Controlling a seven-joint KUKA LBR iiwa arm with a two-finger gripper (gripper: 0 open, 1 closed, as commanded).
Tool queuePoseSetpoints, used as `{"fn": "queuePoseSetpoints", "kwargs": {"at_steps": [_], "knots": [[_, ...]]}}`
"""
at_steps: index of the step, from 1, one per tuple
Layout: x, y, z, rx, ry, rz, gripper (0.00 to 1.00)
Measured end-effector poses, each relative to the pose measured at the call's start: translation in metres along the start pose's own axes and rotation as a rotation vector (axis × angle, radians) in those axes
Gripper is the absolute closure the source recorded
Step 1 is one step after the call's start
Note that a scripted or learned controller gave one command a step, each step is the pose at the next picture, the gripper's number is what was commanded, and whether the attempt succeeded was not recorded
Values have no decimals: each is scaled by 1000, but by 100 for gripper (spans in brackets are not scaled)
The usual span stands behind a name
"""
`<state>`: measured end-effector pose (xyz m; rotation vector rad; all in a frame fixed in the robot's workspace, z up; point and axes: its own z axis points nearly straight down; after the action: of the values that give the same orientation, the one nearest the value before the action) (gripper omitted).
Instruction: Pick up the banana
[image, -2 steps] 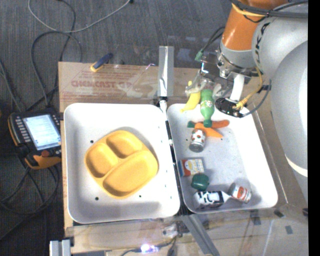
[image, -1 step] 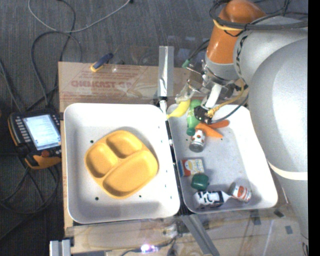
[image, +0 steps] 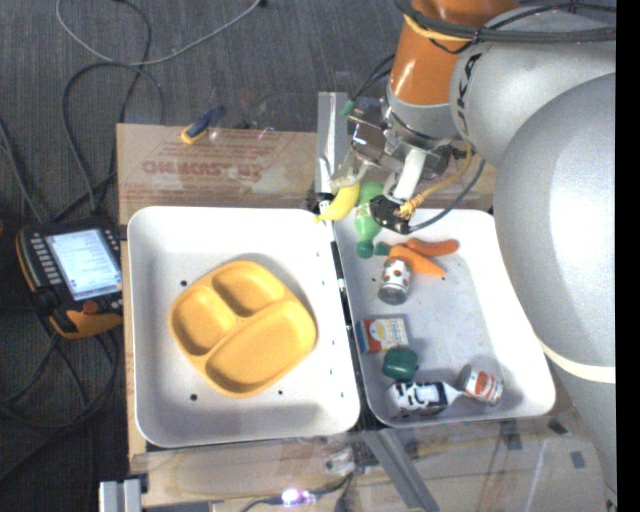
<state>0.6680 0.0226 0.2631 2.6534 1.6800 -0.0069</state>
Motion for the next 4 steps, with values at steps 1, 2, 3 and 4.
{"fn": "queuePoseSetpoints", "kwargs": {"at_steps": [1,2,3,4], "knots": [[63,-32,54,3,0,16,100],[135,-64,24,1,1,56,100],[164,-133,76,4,-1,79,100],[164,-134,68,9,-4,78,100]]}}
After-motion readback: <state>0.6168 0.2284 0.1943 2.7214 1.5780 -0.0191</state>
